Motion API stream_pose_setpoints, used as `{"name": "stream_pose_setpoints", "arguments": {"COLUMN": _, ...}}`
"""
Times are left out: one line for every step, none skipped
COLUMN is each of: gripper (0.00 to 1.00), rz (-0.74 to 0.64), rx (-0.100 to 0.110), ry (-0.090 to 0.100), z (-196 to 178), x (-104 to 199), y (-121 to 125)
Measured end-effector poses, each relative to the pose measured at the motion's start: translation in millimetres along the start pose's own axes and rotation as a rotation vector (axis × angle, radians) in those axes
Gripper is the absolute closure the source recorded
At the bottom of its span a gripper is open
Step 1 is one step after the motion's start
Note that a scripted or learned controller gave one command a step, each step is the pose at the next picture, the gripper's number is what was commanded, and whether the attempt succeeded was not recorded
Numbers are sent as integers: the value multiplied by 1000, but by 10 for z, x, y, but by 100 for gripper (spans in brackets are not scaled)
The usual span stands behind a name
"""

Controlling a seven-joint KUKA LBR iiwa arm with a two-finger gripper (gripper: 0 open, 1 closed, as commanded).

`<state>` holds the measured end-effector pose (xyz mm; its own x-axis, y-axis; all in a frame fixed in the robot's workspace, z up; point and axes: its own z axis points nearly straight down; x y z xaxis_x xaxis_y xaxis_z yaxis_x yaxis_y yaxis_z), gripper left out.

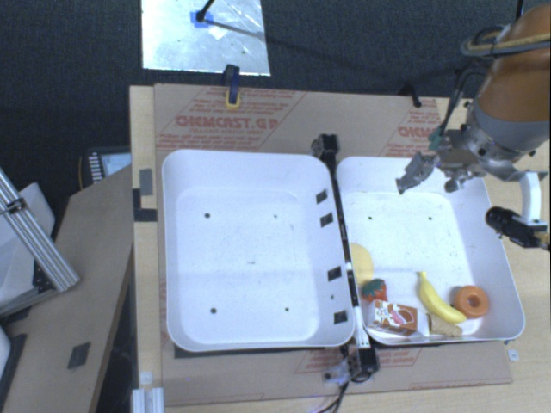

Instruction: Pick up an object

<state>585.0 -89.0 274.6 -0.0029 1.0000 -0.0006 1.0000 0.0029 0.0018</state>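
1. The gripper (430, 172) hangs above the far edge of the right bin (482, 231), fingers spread apart, holding nothing.
2. The banana (437, 298) and orange ring (471, 300) lie at the near end.
3. It seems the approach step; next it must travel nearer and descend.

White bins (250, 166) w/ yellow banana (436, 298), orange ring (471, 300), red-white pkt (395, 317); tan board (284, 110), red print.

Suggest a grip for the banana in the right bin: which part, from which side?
Take the banana across its middle, coming straight down. It lies flat on the right bin floor, running from upper left to lower right, so close across the narrow width. The donut-like ring sits close on its right and a small carton on its left, so keep the pincer centred.
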Motion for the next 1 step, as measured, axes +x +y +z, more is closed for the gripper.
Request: {"name": "stream_pose_setpoints", "arguments": {"gripper": 100, "rz": -2, "rx": -4, "ry": 0, "z": -112, "x": 1, "y": 9}}
